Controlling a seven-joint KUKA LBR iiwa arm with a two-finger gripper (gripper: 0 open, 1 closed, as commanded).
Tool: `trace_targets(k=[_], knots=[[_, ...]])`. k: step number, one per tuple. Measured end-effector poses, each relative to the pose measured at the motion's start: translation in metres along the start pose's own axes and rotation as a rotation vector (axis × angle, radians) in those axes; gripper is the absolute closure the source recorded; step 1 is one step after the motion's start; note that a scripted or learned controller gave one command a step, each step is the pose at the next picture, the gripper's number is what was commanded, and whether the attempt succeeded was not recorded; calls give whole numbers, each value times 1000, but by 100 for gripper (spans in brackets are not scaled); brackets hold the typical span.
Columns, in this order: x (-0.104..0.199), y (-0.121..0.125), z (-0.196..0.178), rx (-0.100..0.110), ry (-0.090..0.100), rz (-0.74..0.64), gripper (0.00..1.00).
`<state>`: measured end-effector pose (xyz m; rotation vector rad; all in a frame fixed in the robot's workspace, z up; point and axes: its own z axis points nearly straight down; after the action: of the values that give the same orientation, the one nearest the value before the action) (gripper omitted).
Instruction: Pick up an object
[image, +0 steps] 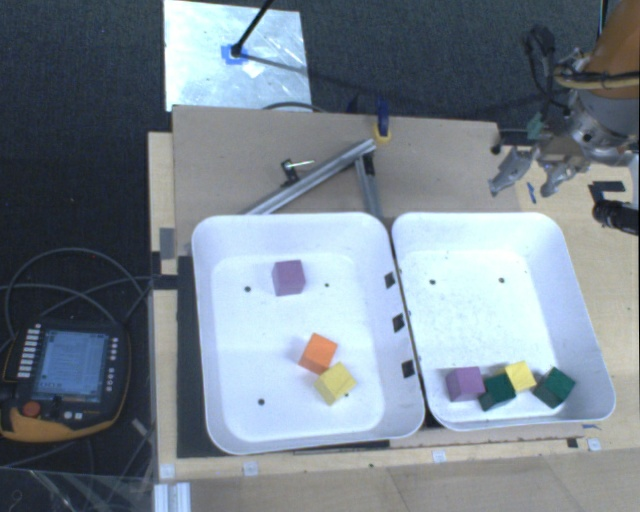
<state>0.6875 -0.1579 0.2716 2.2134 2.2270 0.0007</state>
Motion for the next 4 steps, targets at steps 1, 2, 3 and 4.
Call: trace_targets(k=[1, 2, 3, 4], knots=[[0, 0, 0, 0, -1, 1, 0], [1, -4, 61, 6, 1, 3, 0], [-2, -7, 123, 6, 1, 4, 0], [-2, -7, 175, 4, 1, 2, 0]])
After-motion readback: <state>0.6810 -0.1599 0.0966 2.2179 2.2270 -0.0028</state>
